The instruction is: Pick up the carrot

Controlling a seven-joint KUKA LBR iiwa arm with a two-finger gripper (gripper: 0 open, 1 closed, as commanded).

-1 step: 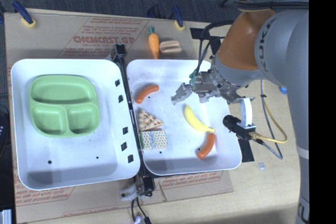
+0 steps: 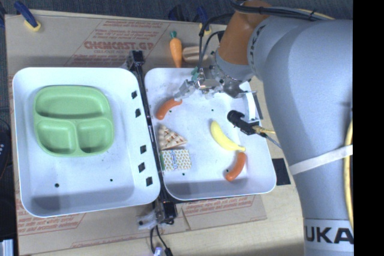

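Two white bins sit side by side on the cardboard-covered bench, and the right bin (image 2: pixel 258 180) is the one to watch. Outside it, just beyond its far rim, lies the carrot (image 2: pixel 175 52), orange with a green top, resting on the cardboard rather than in either bin. Nothing is touching it.

Over the far part of the right bin hangs the gripper (image 2: pixel 187 88), reaching in from the arm's side with its fingertips low above the bin floor. Its fingers look parted, with nothing between them. Just below those tips, inside the bin, lies a small sausage (image 2: pixel 167 108); the gripper is nearer to that than to the carrot. Further into the same bin are a banana (image 2: pixel 224 136), a second sausage (image 2: pixel 236 166) near the near rim, a sandwich wedge (image 2: pixel 171 139) and a patterned cracker (image 2: pixel 176 159) beside the inner wall. Left of the right bin, the other bin holds a green divided tray (image 2: pixel 73 119).

As I judge it, the pick has not begun in any real sense: the carrot is untouched and outside the bin. What remains is nearly everything, namely moving over the far rim, descending on the carrot, closing and lifting.
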